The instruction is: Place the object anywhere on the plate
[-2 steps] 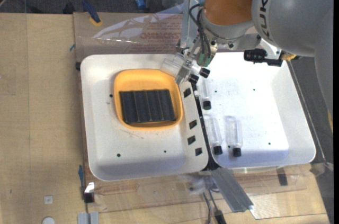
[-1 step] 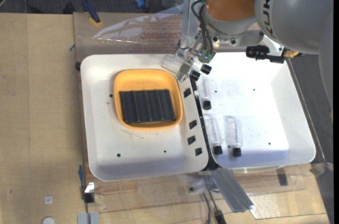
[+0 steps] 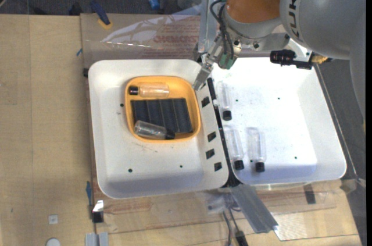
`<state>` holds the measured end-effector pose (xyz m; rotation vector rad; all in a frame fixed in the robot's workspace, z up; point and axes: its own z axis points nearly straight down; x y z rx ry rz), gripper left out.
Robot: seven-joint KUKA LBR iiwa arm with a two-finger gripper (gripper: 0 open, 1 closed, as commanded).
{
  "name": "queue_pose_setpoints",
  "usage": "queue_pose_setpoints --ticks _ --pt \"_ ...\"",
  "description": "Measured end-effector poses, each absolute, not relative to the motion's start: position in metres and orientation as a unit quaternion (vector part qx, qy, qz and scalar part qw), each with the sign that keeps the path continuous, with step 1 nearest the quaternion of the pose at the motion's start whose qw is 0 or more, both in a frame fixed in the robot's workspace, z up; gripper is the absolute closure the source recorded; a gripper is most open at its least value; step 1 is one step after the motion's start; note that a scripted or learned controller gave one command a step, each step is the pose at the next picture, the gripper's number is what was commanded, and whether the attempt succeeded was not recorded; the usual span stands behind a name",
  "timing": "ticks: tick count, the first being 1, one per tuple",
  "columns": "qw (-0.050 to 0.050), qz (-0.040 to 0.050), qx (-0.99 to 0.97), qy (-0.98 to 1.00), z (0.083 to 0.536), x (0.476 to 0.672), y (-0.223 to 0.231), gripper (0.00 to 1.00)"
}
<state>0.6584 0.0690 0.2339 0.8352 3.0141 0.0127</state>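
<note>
Fingers: state not discernible at this angle. Gripper [image 3: 204,73] sits above the seam between the two bins, nothing visibly held. Just left of it, the orange plate [image 3: 129,114] in the left bin [image 3: 110,169] carries two clear vials [image 3: 152,89], one at its far edge, one at its near edge. Right of it and nearer the camera, three more vials lie in the right bin [image 3: 314,140].

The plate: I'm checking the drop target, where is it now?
In the camera view, the orange plate lies in the left white bin, holding two clear vials, with the gripper just beyond its upper-right corner.
</note>
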Motion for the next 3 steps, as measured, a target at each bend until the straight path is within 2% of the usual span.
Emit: queue_pose_setpoints --ticks 1,2,3 --pt "0.003 0.001 0.051 0.999 0.247 0.648 0.024 0.0" --pt "0.006 0.0002 -0.017 1.0 0.29 0.654 -0.052 0.0" --pt "0.012 0.0013 -0.014 1.0 0.303 0.655 -0.054 1.0"
